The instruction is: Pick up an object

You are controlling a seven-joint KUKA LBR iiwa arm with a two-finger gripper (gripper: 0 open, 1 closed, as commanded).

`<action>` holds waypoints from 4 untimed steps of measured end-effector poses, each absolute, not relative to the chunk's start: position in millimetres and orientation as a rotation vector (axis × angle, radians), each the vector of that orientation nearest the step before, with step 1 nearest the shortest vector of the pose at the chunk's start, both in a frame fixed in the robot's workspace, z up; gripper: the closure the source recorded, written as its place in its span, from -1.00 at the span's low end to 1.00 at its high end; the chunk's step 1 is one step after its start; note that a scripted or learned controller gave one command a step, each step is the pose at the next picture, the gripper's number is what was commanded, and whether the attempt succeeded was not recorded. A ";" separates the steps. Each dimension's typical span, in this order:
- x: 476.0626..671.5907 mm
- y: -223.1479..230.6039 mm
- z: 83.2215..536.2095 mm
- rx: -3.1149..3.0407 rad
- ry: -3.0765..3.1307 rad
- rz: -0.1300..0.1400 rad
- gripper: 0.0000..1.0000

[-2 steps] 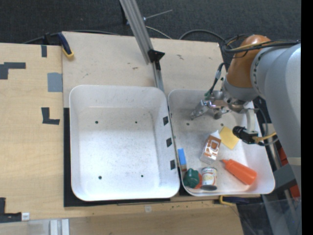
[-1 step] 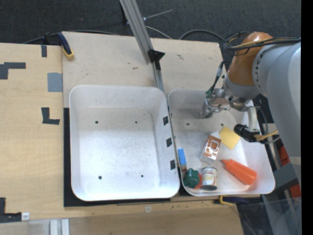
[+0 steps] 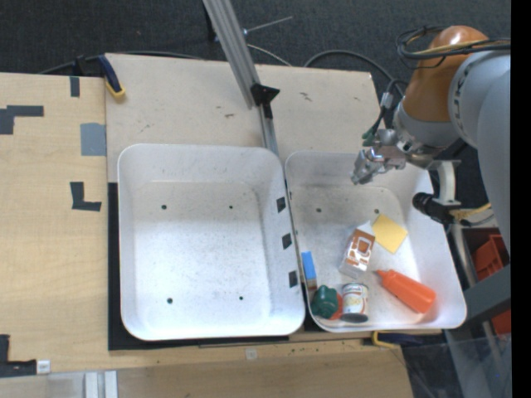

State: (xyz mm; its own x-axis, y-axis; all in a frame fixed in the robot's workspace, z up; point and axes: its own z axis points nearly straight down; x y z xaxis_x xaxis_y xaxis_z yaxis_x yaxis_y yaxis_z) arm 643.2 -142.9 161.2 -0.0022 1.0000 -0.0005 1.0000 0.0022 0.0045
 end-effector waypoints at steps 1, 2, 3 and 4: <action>638.2 -139.4 222.6 2.216 2.220 0.005 1.00; 639.2 -139.1 269.5 2.217 2.220 0.004 1.00; 642.0 -95.7 259.6 2.217 2.228 -0.001 1.00; 643.5 -36.0 245.0 2.216 2.231 -0.002 1.00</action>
